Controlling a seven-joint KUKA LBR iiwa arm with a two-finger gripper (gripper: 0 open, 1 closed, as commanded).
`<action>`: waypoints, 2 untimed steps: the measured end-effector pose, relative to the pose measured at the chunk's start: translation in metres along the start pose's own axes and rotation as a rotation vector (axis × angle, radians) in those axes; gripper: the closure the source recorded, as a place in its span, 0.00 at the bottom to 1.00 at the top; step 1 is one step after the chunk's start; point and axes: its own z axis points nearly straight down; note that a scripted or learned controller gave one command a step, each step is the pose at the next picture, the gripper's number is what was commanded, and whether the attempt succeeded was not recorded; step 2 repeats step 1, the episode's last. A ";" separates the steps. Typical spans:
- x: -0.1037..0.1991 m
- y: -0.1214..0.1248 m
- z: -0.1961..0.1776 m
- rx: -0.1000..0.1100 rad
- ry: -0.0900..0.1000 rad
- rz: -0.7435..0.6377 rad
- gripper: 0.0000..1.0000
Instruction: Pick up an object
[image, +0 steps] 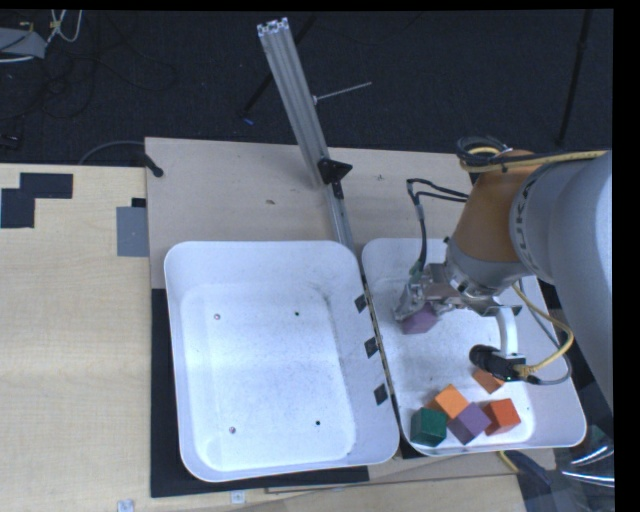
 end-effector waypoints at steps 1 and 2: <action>0.075 0.006 -0.094 -0.009 0.004 0.000 1.00; 0.075 0.006 -0.094 -0.009 0.004 0.000 1.00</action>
